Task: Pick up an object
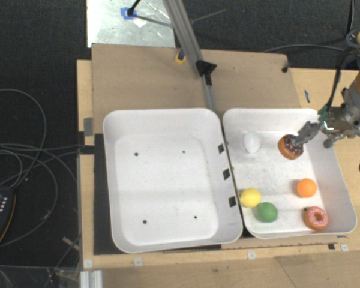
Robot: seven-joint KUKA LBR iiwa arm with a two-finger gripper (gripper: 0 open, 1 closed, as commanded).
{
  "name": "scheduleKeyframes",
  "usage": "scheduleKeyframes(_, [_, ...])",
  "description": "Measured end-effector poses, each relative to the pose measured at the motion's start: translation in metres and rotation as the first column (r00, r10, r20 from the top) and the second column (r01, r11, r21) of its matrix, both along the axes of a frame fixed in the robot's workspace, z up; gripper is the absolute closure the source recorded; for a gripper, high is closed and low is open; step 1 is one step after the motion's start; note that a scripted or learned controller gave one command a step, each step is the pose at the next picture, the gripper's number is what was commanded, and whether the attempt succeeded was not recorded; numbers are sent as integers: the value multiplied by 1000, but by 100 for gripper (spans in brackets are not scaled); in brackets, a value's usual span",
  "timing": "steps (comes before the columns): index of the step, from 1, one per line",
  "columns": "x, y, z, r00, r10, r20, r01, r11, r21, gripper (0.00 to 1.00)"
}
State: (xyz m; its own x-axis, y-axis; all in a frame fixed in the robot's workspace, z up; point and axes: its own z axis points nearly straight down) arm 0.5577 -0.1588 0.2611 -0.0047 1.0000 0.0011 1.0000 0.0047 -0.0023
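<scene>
1. Nearest the camera, a pink donut (315, 218) is lying in the right bin (276, 120), in its front right corner, close to the front rim.
2. Green ball (266, 212) and yellow ball (250, 197) are sitting just beside each other near that bin's front left, close to the wall shared with the left bin (117, 131).
3. Orange ball (306, 188) is resting near the right wall, between the pink donut and the chocolate donut (290, 147).
4. White egg-shaped object (252, 143) is lying toward the back of the right bin, left of the chocolate donut, with bare floor between them.
5. Middle of the right bin is staying open; objects are hugging the front and sides. Left bin is offering a wide bare floor.
6. Gripper (299, 140) is reaching in from the right over the bin's back right area, its tip meeting the chocolate donut's upper right side.
7. Chocolate donut is sitting in the back right part of the right bin, at the gripper tip; too small to tell whether it is clamped, or whether the pincer is open or closed.
8. Grey pole (186, 29) is slanting across the bench (144, 71) behind the bins.
</scene>
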Motion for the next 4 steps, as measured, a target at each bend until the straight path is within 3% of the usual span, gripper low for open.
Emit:
scheduleKeyframes(1, [1,0,2,1000,-1,4,1,1000,-1,0])
scheduleKeyframes(2, [0,-2,-40,1000,-4,0,4,1000,-1,0])
scheduleKeyframes(4, [-5,5,-160,1000,-3,-2,3,1000,1,0])
